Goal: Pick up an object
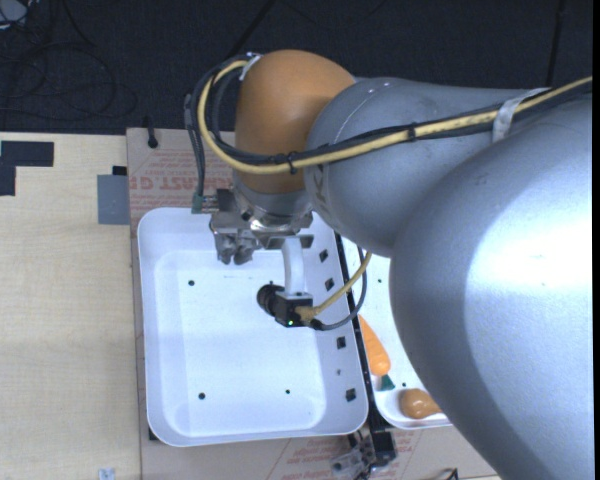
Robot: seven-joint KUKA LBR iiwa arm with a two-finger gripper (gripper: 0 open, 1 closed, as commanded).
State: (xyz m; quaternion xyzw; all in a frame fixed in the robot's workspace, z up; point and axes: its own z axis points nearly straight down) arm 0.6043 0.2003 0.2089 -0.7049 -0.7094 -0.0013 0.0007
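An orange carrot-shaped object (374, 346) lies in the right bin (400, 420) close to its left wall, and a tan rounded object (416, 403) sits just beside it near the front rim; the arm (460, 198) covers much of that bin. The gripper (238, 250) hangs over the back part of the left bin (180, 368), apart from both objects, and whether it is open or closed cannot be told. A small black part (280, 305) with a green light hangs beside it. Both bins rest on the pale counter (50, 318).
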